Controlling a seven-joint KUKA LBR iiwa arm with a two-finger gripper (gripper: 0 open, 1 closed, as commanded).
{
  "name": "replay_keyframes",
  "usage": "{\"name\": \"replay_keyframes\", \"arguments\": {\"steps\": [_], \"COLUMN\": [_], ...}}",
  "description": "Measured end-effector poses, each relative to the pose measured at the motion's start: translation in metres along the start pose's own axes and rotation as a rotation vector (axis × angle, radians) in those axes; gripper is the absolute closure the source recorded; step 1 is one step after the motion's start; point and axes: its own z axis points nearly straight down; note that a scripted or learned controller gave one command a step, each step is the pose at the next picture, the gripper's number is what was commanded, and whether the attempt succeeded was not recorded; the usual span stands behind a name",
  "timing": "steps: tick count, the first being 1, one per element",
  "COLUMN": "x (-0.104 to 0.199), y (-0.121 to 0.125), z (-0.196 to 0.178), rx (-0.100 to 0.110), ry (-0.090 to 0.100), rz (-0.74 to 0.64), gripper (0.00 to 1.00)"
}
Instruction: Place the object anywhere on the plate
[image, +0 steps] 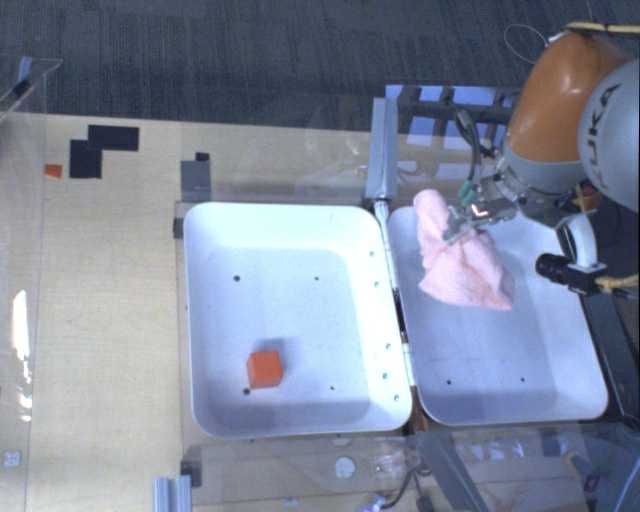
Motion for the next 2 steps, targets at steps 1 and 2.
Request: {"name": "replay_keyframes", "arguments": {"steps": [1,2], "x": [0.002,0.054], "y": [0.002,-0.005], "z": [0.003,-0.005], "rx": [0.002,0.000], "ry": [0.001,0.002], "rz": [-0.007,-0.410], "gripper": [1.00,1.00]}}
